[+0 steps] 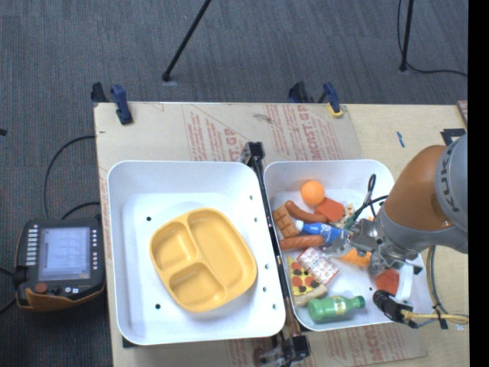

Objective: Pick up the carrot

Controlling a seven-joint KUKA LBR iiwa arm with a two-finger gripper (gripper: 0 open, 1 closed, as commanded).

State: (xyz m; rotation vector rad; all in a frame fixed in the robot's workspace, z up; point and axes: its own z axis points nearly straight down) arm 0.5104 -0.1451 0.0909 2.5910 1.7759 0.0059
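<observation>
Carrot (356,256) lies in the right bin (345,167), near its right side, an orange piece partly hidden under the gripper (353,239), which hangs low over it beside a blue bottle (319,230). Whether the jaws are apart or together cannot be told, since the wrist covers them. The arm (428,205) reaches in from the right, its orange band above the bin's right wall. Around the carrot: an orange ball (312,193) near the far wall, a red block (331,209) just beside it, two sausages (301,210) left of the bottle, a checkered packet (318,264), a pizza slice (303,285), a green bottle (335,307) by the near wall and a red piece (387,281) at the right. The left bin (130,205) holds a yellow divided plate (202,259). A pendant (61,262) sits on the floor at left.
</observation>
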